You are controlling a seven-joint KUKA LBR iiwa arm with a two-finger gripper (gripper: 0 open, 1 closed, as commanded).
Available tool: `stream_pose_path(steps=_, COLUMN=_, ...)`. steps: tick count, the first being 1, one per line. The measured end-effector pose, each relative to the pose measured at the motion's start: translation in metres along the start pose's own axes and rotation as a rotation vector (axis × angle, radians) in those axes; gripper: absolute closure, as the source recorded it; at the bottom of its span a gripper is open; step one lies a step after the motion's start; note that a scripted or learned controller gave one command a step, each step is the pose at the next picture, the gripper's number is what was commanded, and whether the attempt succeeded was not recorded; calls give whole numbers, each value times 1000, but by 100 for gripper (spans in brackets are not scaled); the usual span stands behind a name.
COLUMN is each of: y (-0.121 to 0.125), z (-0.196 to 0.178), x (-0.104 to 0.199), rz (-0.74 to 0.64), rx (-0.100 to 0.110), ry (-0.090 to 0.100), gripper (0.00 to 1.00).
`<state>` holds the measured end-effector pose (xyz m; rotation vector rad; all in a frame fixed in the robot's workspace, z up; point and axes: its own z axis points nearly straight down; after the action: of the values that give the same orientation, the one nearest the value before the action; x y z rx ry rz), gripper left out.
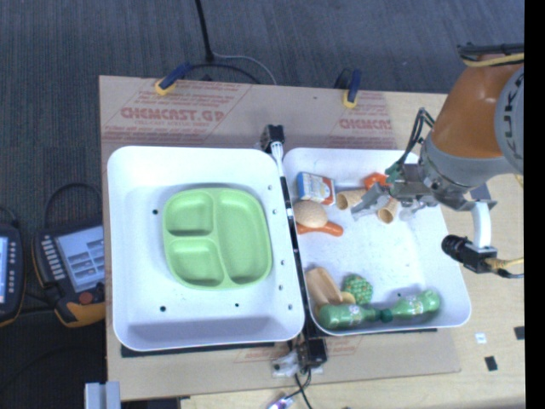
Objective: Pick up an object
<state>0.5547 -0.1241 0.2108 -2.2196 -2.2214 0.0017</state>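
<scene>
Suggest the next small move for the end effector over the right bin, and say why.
Probably a short straight descent. The end effector hovers at the far side of the shallow white right bin, beside a small tan cork-shaped piece and a small orange toy, with nothing visibly between its fingers. Whether they are open is unclear.

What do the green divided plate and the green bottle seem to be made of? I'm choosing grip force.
The green divided plate looks like matte moulded plastic: uniform pale green, rounded compartment walls, soft sheen. The green bottle lying in the right bin looks like glossy plastic, given its bright highlights; it could be a toy, though that's uncertain.
</scene>
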Motion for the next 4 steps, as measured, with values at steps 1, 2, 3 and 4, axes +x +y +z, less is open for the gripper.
stream_pose_path(steps=1, y=50, z=98, x=13, rz=-39, rx=3, ry=0, gripper=0)
stream_pose_path(steps=2, y=-14, z=27, x=80, rz=-76, rx=-1, ry=0, gripper=0)
stream_pose_path(steps=3, y=-71, z=27, x=94, rz=-239, rx=1, ry=0, gripper=0)
stream_pose_path(steps=4, y=-71, z=17, x=94, rz=-238, rx=1, ry=1, gripper=100)
